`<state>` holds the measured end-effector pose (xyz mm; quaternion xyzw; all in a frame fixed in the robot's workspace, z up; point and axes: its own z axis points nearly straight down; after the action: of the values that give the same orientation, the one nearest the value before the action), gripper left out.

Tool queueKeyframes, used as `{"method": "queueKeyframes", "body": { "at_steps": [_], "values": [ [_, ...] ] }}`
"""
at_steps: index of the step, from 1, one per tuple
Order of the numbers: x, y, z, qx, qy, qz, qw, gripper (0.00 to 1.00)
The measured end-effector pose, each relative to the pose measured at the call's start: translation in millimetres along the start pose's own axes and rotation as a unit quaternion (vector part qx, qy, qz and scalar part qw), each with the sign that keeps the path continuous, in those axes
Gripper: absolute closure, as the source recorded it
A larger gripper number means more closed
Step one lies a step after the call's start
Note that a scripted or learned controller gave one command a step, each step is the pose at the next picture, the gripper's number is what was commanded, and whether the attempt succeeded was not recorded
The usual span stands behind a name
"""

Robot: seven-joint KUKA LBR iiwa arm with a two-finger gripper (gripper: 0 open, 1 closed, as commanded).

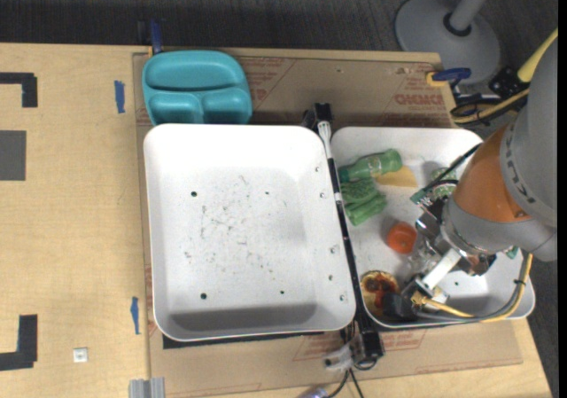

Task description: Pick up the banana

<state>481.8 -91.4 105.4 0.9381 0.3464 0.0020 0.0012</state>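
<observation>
A pale yellow piece (400, 177), possibly the banana, lies in the right bin (461, 137) near its far side, partly tucked under a green item (372, 164). My gripper (423, 254) is low in the right bin's near half, below the orange-banded wrist (485, 192). It sits just right of a small orange-red object (400, 237) and well in front of the pale yellow piece. The arm hides what lies under the gripper.
A second green item (363, 206) lies by the divider between the bins. A dark brown and yellow object (377, 285) rests in the right bin's near-left corner. The left bin (239, 228) holds only specks. A teal tray (196, 86) stands behind it.
</observation>
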Motion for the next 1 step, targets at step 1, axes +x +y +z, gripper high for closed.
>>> {"method": "queueKeyframes", "body": {
  "at_steps": [1],
  "values": [
    [0.4, 0.1, -9.6, 0.0, 0.0, -0.001, 1.0, 1.0]
  ]
}}
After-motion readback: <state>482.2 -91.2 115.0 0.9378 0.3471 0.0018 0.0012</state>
